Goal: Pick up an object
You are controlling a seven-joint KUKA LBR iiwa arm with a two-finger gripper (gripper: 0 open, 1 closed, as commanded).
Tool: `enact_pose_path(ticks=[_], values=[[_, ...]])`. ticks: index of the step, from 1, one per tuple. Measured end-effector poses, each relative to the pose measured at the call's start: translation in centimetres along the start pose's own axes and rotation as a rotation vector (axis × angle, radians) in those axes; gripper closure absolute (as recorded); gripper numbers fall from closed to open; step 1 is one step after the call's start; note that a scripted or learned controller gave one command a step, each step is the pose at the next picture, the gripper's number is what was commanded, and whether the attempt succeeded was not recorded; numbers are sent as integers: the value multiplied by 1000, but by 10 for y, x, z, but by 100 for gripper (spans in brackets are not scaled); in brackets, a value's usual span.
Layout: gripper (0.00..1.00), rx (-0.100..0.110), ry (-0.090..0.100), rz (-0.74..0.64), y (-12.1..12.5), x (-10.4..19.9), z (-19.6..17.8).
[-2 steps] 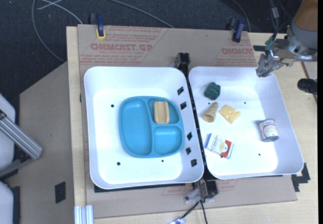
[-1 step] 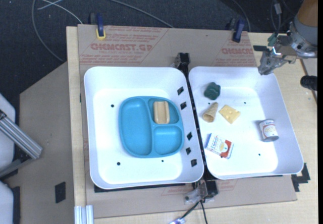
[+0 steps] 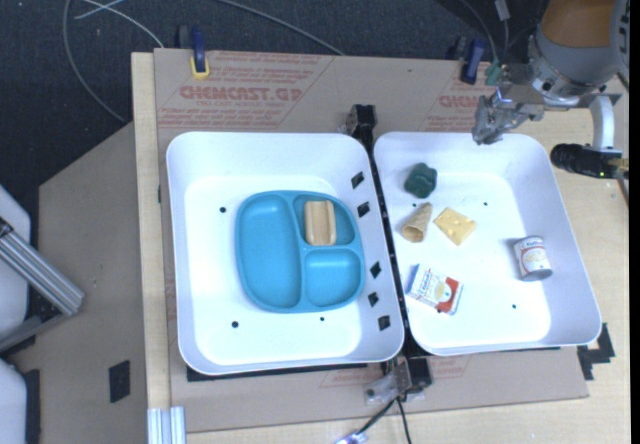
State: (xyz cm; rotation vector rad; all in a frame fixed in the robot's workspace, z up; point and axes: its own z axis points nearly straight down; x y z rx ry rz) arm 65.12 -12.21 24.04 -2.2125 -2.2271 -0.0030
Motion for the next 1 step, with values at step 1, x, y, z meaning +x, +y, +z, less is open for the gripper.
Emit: enact_pose_path(ticks=[1], values=[[100,-1,0,0,3,56,-7]])
